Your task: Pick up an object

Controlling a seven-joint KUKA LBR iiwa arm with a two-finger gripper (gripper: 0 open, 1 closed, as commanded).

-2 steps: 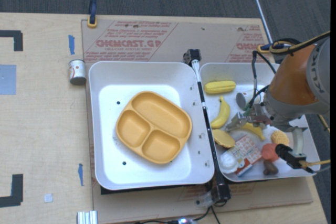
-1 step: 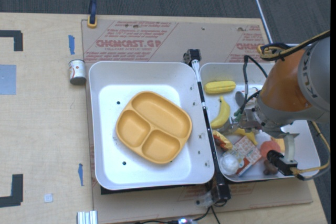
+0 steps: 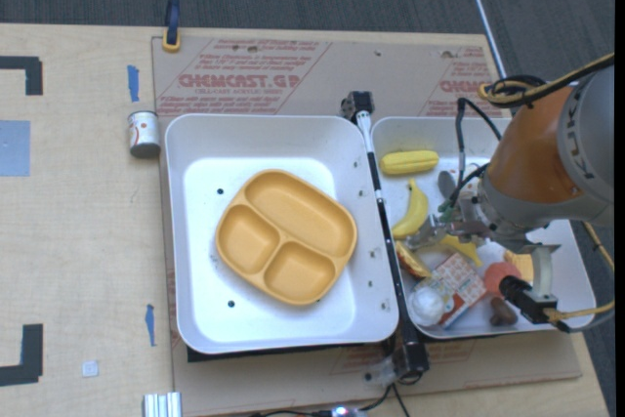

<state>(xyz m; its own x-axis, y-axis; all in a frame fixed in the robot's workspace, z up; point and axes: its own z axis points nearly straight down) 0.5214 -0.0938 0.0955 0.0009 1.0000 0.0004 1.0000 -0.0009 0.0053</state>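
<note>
Nearest the lens we see the left shallow white plastic bin [image 3: 186, 210], holding a smooth yellow three-compartment plate [image 3: 285, 235]. We watch the grey arm's gripper [image 3: 459, 228] hang low in the right white bin [image 3: 583, 280], amid a curved yellow banana [image 3: 416, 209], a stubby yellow block [image 3: 408, 161] and a glossy printed packet [image 3: 455, 282]. We judge nothing lifted yet; whether its claw is wide or closed, we cannot tell.
</note>
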